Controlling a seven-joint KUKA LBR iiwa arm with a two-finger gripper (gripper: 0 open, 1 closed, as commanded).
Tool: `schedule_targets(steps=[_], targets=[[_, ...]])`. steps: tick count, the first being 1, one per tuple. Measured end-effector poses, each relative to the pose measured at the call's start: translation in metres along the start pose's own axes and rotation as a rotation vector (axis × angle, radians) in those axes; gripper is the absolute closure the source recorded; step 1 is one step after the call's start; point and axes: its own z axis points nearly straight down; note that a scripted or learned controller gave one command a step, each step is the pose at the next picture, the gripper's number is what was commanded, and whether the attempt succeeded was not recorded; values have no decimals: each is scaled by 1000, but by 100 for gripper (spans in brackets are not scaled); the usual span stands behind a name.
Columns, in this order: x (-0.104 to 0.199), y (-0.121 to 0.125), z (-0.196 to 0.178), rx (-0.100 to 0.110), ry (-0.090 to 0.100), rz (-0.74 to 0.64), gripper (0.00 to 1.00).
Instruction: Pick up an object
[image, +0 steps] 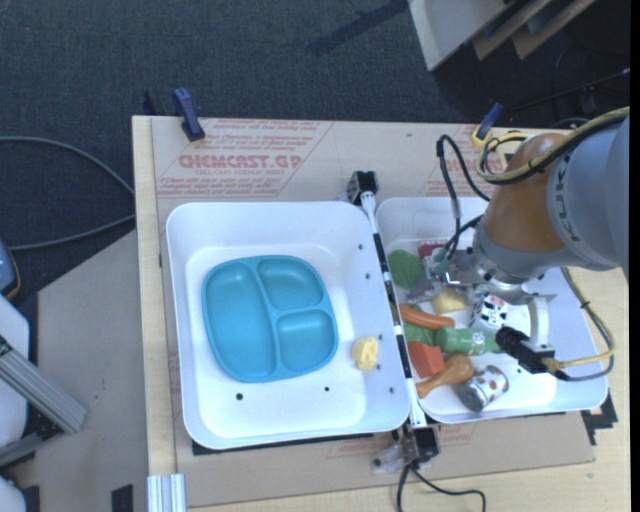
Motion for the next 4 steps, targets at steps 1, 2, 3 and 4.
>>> schedule_targets(steps=[1,2,3,4], targets=[[1,29,0,-2,0,-1,0],[-2,98,-1,-2,-1,-2,0],[-1,98,-11,-4,-3,-3,100],[64,50,-101,-1,1,-2,100]])
